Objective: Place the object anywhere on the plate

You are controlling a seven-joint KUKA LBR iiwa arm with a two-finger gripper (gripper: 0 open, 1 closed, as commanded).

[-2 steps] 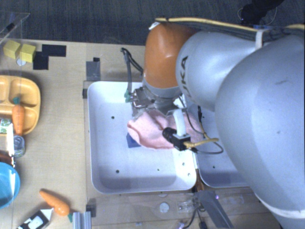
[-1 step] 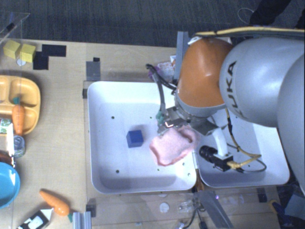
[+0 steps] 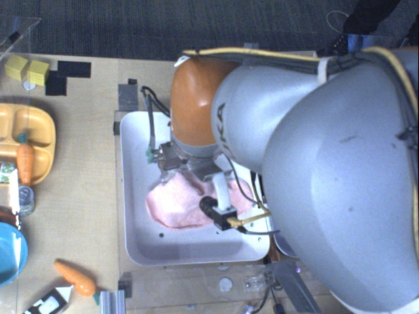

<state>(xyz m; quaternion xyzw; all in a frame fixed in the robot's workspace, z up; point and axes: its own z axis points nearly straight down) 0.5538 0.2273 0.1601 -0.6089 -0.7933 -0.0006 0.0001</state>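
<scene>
Pale wooden bench point(image 3: 78, 175), dark grey carpet point(image 3: 163, 12) beyond.

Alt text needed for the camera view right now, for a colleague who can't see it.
The grey arm hangs over the white bin, its wrist above a flat pink item on the bin floor. Left of it: a yellow tray with a carrot.

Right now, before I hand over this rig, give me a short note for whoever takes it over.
Gripper: low inside the white bin, at the upper edge of a flat pink piece. Open or shut: cannot tell, the arm covers it.
Things: the pink piece lies on the bin floor and may be the plate; the part of it in sight is bare.
Done: no placement confirmed.
Left: get the object onto the plate.
</scene>
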